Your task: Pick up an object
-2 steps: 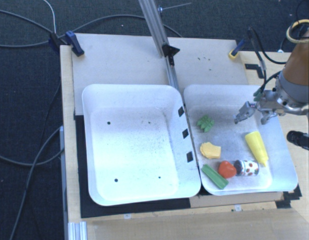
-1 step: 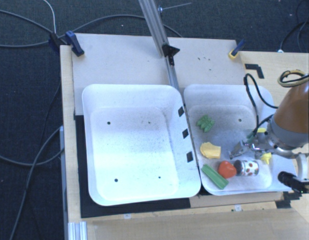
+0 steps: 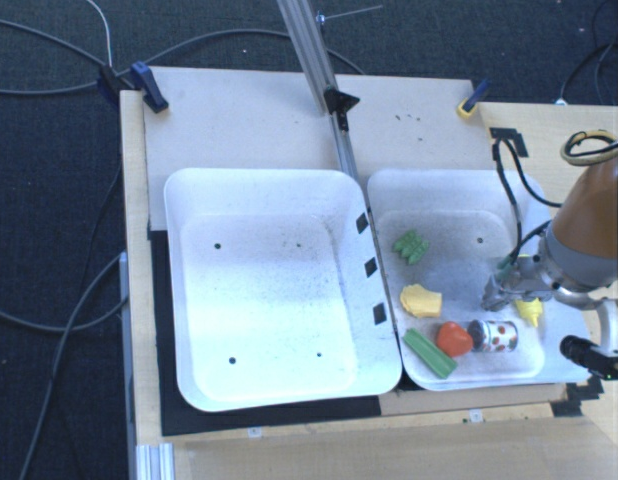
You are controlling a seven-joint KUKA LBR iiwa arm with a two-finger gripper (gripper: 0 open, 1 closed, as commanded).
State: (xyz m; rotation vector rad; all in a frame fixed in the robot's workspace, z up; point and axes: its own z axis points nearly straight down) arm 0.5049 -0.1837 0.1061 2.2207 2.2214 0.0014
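Gripper (image 3: 501, 296) low in right bin (image 3: 489, 193), finger state cannot be told. Nearest object, small spotted can (image 3: 497, 335), lies at its 6 o'clock; red piece (image 3: 453, 339) touches the can.

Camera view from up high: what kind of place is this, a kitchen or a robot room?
Most likely a robot lab, not a kitchen. A grey and orange robot arm reaches over two white bins on a workbench, small toy objects like a green block sit in one, and cables trail across the carpet.
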